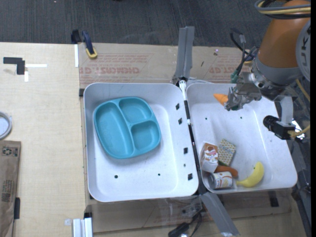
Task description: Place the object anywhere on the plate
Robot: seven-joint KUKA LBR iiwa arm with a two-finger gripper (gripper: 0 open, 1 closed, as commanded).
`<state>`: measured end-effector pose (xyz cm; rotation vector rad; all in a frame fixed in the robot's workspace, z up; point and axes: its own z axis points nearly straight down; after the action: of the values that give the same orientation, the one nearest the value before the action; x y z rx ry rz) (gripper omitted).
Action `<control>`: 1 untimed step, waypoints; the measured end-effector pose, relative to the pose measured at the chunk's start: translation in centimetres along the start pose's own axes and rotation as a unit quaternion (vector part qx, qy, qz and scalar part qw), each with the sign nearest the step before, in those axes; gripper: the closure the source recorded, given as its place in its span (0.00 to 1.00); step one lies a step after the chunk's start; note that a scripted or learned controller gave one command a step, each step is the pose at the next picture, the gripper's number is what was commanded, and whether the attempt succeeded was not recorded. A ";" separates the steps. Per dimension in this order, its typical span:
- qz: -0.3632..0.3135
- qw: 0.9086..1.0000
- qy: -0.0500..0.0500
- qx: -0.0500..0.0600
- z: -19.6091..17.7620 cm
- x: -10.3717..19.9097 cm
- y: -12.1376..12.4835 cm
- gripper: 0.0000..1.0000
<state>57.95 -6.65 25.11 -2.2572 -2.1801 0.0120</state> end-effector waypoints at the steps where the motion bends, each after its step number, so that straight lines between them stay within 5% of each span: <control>1: -0.089 0.996 0.000 -0.001 3.3 5.1 3.2 1.00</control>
<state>61.31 -1.64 21.77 -2.0540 -2.3722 0.0098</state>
